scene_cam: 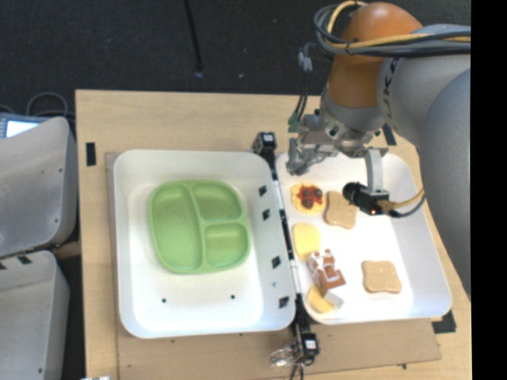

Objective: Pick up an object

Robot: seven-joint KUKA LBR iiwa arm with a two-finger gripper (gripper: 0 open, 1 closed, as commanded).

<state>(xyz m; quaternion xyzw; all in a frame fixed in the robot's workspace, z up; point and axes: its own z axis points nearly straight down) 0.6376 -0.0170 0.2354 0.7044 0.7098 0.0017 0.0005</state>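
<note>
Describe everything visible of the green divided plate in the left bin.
The light green, matte, plastic-looking divided plate is a rounded rectangle with a raised rim and three compartments: one long section along its left side and two smaller ones stacked on its right. All three hold nothing. It lies flat, right side up, turned slightly off square with the bin, near the middle of the shallow white left bin, resting on the floor and apart from the walls. Nothing else touches it.
</note>
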